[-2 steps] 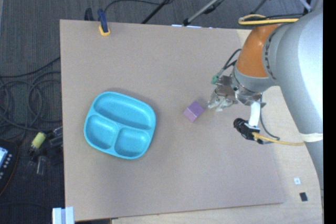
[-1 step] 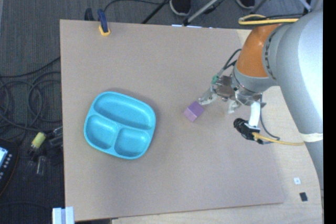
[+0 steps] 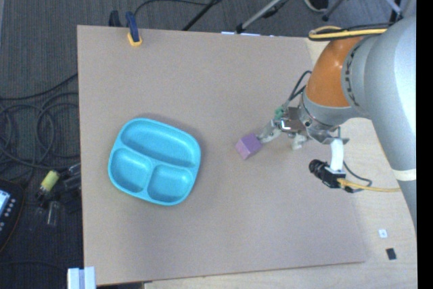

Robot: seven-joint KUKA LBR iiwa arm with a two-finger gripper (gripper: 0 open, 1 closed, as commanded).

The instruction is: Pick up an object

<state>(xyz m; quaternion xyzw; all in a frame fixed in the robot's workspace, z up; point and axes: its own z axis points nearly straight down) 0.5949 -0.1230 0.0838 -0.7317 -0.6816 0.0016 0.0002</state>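
Observation:
A small purple block (image 3: 248, 145) lies on the brown board (image 3: 203, 227), a little right of centre. My gripper (image 3: 268, 135) reaches in from the right and sits just to the right of the block, very close to its upper right edge, low over the board. I cannot make out whether it touches the block. The grey arm with its orange band (image 3: 328, 81) rises behind it at the right.
A light blue three-compartment plate (image 3: 155, 160) rests on the left half of the board. A blue and yellow clamp (image 3: 133, 30) grips the board's far left edge. A black and yellow cable (image 3: 338, 179) hangs under the wrist. Cables and stand legs lie on the floor around the board.

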